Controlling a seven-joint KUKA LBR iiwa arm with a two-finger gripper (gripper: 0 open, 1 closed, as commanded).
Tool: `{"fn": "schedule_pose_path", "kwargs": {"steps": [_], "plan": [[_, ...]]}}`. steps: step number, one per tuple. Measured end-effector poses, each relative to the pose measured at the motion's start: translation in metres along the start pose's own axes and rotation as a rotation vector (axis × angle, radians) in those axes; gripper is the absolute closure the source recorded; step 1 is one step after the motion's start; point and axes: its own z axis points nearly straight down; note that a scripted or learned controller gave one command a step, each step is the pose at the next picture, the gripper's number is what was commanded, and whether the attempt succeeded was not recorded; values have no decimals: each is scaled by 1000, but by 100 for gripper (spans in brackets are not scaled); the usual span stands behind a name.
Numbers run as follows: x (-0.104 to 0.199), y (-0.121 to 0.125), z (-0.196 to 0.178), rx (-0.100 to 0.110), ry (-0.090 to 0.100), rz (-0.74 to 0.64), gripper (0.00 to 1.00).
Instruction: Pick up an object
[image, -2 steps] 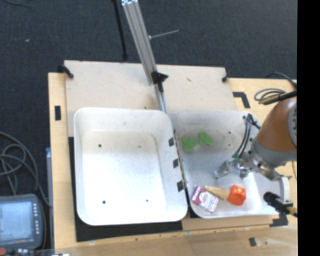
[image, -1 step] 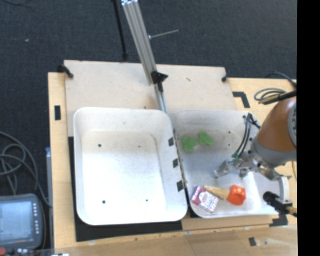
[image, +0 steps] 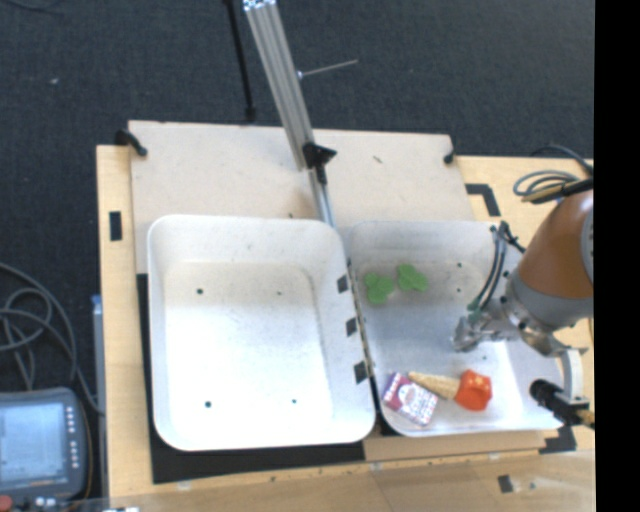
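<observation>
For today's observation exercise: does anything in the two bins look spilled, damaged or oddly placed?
Nothing stands out. The right bin holds two green pieces near its middle and a small packet, a tan cone and a red object grouped by its near edge. The gripper hangs above that bin's floor, touching none of them.

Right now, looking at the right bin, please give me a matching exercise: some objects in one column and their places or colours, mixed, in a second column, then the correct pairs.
Objects:
1. red object
2. green pieces
3. small packet
4. gripper

Descriptions:
A. purple and white, near bin's front edge
B. above bin's right part
C. far half, side by side
D. right of the tan cone

Pairs: 1-D, 2-C, 3-A, 4-B
</observation>
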Motion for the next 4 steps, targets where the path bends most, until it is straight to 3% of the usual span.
{"fn": "schedule_pose_path", "kwargs": {"steps": [2, 4], "plan": [[-9, -2, -105, -4, -3, -13, 100], [97, 46, -109, 1, 1, -18, 100]]}}
